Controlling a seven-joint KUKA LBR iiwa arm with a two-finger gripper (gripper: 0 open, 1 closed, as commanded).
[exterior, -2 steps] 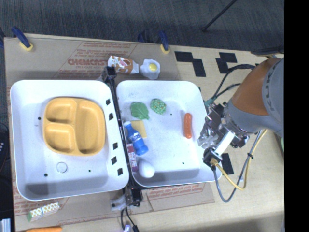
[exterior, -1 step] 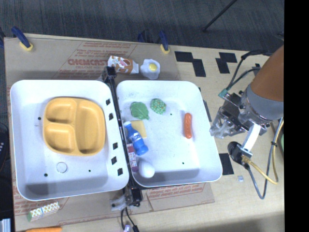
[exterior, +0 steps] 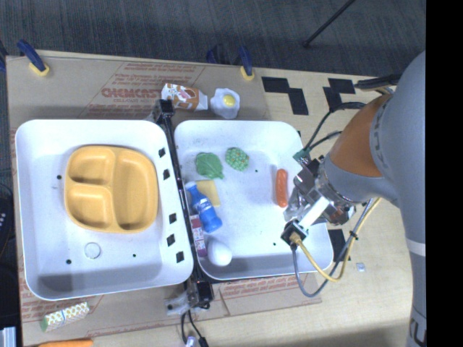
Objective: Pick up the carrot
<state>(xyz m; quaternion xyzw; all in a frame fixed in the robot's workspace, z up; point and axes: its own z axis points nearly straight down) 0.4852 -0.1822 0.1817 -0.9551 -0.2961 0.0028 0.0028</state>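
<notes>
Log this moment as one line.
task: pick up carrot | carrot: lying in right bin, not held | end effector: beside carrot, on its right | grasp: not yet done

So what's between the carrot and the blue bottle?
Nothing at all. In the camera view, only bare white bin floor lies between the carrot and the blue bottle.

Red lettering on the cardboard sheet (exterior: 85, 79) seems to read CHEMCAST; smaller lines are too blurred
</notes>
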